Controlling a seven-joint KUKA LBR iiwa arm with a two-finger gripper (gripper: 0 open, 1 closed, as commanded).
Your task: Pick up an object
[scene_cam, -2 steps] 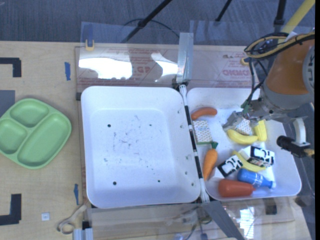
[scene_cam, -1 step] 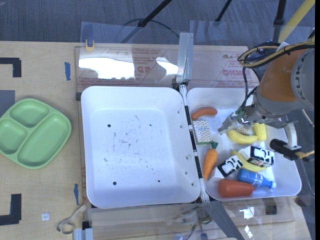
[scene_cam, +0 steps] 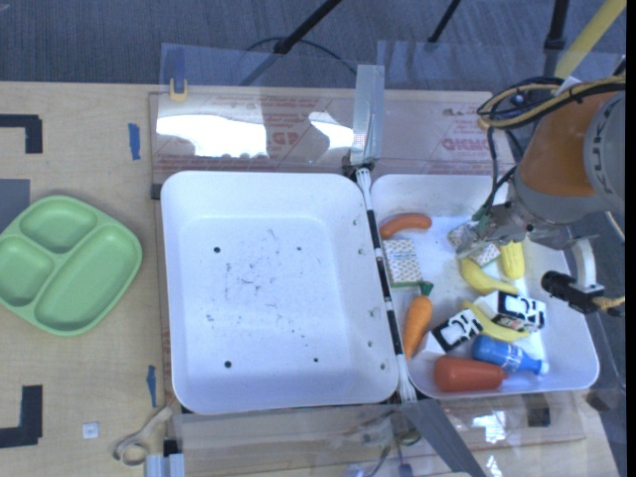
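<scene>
1. The hand (scene_cam: 485, 229) hangs low over the upper part of the right bin (scene_cam: 586, 366), below the arm's orange band (scene_cam: 556, 157); whether it is apart or together I cannot tell from this slanted view.
2. Right under the hand lies a small crumpled grey-and-yellow packet (scene_cam: 477, 246), touching or nearly touching it; nothing can be seen gripped.
3. Just beside the hand, toward the near edge of the bin, sit a yellow corn cob (scene_cam: 512, 261) and a banana (scene_cam: 479, 278), lying close against each other.
4. To the hand's left in the same bin rest a red sausage (scene_cam: 404, 224) and, a little nearer the camera, a small patterned packet (scene_cam: 401, 262).
5. Further toward the near edge lie a carrot (scene_cam: 417, 322), two black-and-white blocks (scene_cam: 455, 330) and (scene_cam: 521, 311), a blue bottle (scene_cam: 507, 354) and a red pepper-like piece (scene_cam: 467, 373), crowded together.
6. Beyond the divider, left of the hand, stands the left bin (scene_cam: 189, 207), its floor marked with faint scuffs.
7. Well apart, at the far left of the desk (scene_cam: 79, 127), sits a green divided plate (scene_cam: 65, 263).
</scene>
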